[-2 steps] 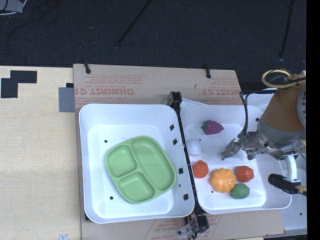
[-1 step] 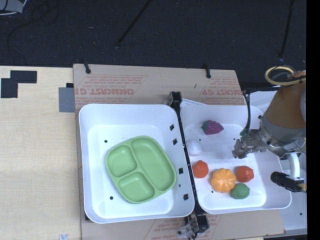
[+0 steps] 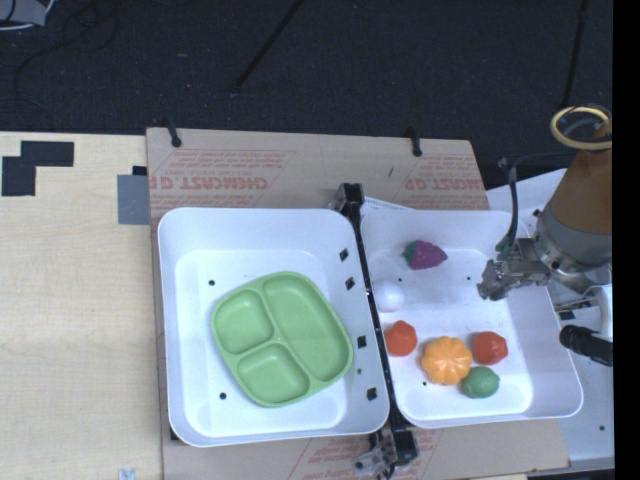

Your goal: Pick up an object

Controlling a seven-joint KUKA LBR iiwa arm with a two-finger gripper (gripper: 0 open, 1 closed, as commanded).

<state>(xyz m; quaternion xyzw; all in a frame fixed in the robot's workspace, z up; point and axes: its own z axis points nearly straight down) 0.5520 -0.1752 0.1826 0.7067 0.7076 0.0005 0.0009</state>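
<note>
**Gripper low over right bin, toys spread to its left and near side**

Hangs at the right side of the right bin (image 3: 570, 393): gripper (image 3: 497, 280), low, just inside the right wall, on the grey arm (image 3: 580, 218) reaching in from the right. Finger spacing too small and dark to read; cannot tell whether wide or narrow. Nothing visibly between the fingers.

Nearest candidates: red toy (image 3: 489, 347) on the near side of the gripper, almost straight below it in view; purple toy (image 3: 426, 255) to the left and slightly far. Further off, orange pumpkin-like toy (image 3: 446, 359), touching or almost touching the green toy (image 3: 481, 382) at its near right; small red-orange toy (image 3: 400, 337) and white ball (image 3: 386, 295) by the divider. All roundish, no clear long axis.

Open floor around the purple toy, probably the easier descent. Near cluster crowded: likely finger contact with neighbours, and little room toward the right wall.

Left bin (image 3: 180, 268) holds a green divided plate (image 3: 280, 338), well apart.
</note>
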